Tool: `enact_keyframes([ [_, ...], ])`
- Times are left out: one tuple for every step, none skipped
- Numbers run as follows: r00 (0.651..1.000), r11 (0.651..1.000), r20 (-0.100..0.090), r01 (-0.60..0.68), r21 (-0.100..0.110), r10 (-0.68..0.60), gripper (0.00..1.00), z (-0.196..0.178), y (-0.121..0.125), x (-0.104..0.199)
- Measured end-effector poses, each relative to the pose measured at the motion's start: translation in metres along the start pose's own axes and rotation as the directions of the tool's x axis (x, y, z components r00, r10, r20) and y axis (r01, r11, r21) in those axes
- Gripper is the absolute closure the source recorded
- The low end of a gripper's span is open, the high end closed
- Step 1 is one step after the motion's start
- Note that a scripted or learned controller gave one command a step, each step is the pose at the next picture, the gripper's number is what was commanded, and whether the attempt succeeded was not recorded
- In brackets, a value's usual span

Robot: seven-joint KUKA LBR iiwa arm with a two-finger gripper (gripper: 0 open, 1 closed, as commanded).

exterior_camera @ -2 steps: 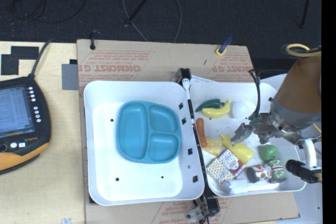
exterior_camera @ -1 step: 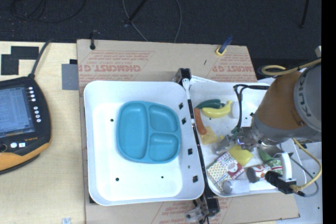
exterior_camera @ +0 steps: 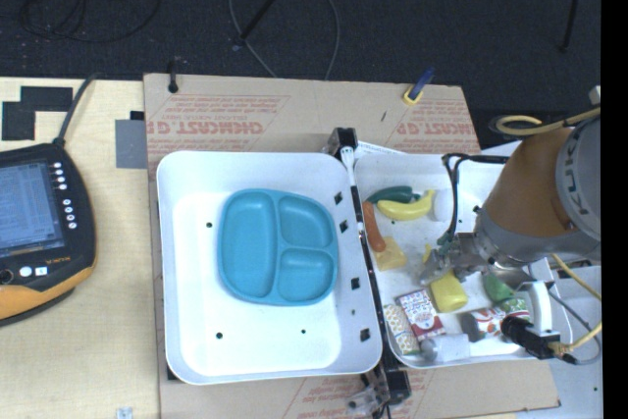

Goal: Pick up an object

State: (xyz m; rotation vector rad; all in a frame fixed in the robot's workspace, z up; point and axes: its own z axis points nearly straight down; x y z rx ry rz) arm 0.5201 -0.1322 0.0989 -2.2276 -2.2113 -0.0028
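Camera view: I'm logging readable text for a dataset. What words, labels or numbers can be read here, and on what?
"CHEMCAST GP", printed in red and upside down from this view, on the brown board behind the bins, and repeated on its right part.
Screen text on the handheld pendant: too small to read.
Print on the small packet in the right bin: too blurred to read.

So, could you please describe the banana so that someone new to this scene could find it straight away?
Look at the right-hand white bin, the one the grey and orange arm reaches over. Near its upper left part lies the banana, beside a dark green item. It is the only curved, long yellow piece; the yellow block lower down is squat and squarish.
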Motion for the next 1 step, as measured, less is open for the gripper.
enact_keyframes([
  [1.000,1.000,0.001,0.018,-0.013,-0.018,1.00,-0.0945,0.0772,0.0822],
])
